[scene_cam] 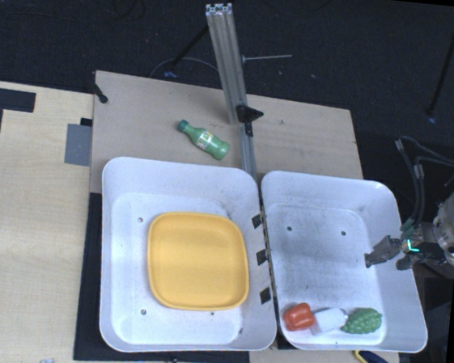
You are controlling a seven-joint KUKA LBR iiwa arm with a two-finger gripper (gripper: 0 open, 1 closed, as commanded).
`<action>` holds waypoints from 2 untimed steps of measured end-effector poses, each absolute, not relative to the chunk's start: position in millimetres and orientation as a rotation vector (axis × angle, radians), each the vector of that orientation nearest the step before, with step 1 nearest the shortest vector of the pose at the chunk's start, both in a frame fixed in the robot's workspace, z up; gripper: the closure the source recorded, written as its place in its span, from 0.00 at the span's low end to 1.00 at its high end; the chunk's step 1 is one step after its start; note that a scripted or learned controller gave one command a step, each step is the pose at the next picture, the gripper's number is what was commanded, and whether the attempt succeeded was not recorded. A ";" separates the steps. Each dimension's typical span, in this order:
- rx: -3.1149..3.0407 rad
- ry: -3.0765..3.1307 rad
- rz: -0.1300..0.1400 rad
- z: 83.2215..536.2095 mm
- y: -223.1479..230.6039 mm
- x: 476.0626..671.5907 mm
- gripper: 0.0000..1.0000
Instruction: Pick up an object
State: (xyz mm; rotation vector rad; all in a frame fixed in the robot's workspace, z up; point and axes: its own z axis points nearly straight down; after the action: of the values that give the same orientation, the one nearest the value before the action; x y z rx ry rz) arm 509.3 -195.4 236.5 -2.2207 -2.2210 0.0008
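Nearest the camera, along the 6 o'clock wall of the right bin (323, 196), I have three small items in a row: a red pepper-like piece (299, 316), a white block (330, 319) touching it, and a green leafy-looking piece (362, 320) just beside that. Any of them could serve as the object to pick; none is lifted.

The hand (387, 252) sits at the bin's 3 o'clock rim, well apart from the row, which lies toward its 7 o'clock. I cannot tell whether its fingers are spread or pressed together; the dark shape is too small to read. I see nothing pinched in it.

Outward: the left bin (129, 182) carries a yellow plate (198, 260) lying flat near its centre. On the tabletop (313, 138) at 12 o'clock of that bin lies a green bottle (203, 140) on its side, beside a slanted aluminium rail (229, 55).

My judgement: the task is at its start. Approach, descent, closing and lift all remain.
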 end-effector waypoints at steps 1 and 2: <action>-2.221 -2.221 0.001 236.5 -195.4 509.2 0.00; -2.217 -2.219 0.004 186.3 -191.7 499.2 0.00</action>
State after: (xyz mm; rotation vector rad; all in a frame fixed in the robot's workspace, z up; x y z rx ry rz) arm 499.2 -191.7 186.3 -2.2175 -2.2193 0.0038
